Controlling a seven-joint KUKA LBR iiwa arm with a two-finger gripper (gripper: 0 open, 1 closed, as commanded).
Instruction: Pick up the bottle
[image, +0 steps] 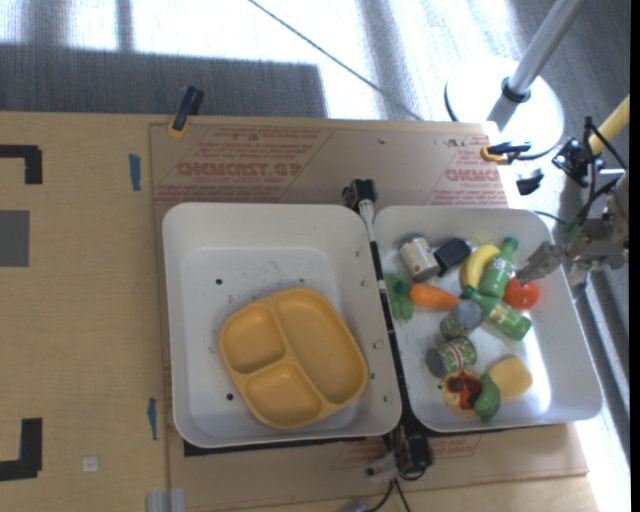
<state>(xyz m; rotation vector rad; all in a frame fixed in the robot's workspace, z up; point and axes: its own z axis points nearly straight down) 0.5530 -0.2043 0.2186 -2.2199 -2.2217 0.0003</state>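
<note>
The gripper (548, 262) is seen at the right bin's (572, 400) right edge, its fingers slightly parted and nothing held between them. The green bottle (497, 272) is found just beside it, between a banana (481, 263) and a tomato (521, 293).

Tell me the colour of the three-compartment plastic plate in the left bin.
Yellow-orange three-compartment plastic plate, shown best in the camera view.

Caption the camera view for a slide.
Gripper beside the green bottle in the right bin; yellow tray in the left.
</note>
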